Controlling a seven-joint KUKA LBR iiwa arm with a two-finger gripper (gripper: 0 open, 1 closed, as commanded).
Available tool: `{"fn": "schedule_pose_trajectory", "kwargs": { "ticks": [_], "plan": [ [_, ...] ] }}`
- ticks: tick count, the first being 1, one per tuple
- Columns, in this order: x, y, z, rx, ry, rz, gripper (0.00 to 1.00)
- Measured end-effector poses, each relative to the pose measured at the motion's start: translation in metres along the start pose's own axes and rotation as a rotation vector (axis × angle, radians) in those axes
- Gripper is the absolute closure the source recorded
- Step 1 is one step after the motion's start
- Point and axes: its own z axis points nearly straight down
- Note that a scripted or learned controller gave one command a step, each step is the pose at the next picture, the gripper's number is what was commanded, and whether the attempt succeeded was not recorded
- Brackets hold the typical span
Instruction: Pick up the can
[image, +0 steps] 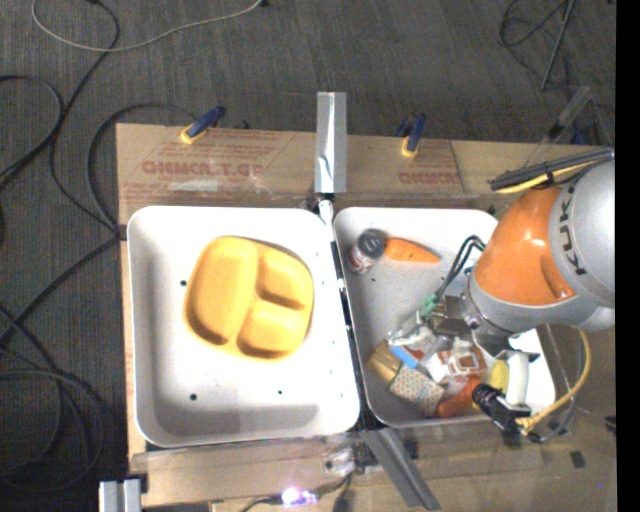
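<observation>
A small can (366, 249) is seen in the right bin (400, 290), tucked into its far left corner against the left wall. It is tilted, its dark grey round top turned toward the camera, with a reddish-brown body below. An orange carrot (410, 251) lies just beside it.

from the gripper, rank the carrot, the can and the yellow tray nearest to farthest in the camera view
Gripper is low in the right bin, among the clutter.
1. Carrot: right bin, top middle.
2. Can: right bin, top left corner, just past the carrot.
3. Yellow tray: left bin, centre.
</observation>
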Motion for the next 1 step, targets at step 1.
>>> {"fn": "schedule_pose_trajectory", "kwargs": {
  "ticks": [1],
  "plan": [
    [-0.0104, 0.068, 0.0424, -0.007, 0.001, -0.066, 0.0]
  ]
}}
